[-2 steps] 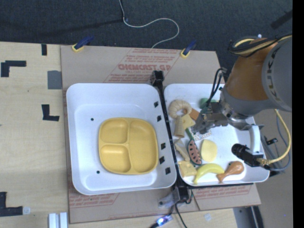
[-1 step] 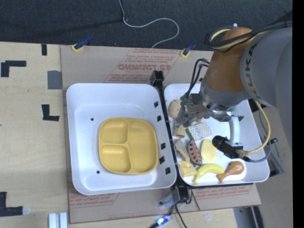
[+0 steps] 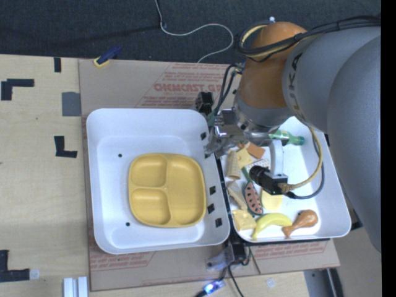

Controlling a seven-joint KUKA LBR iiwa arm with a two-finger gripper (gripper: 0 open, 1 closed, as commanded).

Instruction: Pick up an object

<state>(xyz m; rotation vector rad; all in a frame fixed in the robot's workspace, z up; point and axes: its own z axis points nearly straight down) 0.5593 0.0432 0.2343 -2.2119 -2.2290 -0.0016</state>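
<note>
One pale cheese piece (image 3: 235,163) lies in the right bin (image 3: 331,190), just below the gripper (image 3: 224,138) in the view, and closest to it. Its long side seems to run up and down. The banana (image 3: 270,223) lies farther off. I cannot tell if the gripper is open or closed.

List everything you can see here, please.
bins: two, white, left bin and right bin side by side
plate: one, yellow, in left bin
banana: one, yellow, right bin, lower edge
drumstick: one, brown, beside banana
watermelon slice: one, red, right bin
food bits: several, cream, yellow, orange, right bin
cardboard sheet: one, brown, under both bins
arm: one, grey with orange band, from the right
tool: one, dark, above the bins' shared edge
</note>
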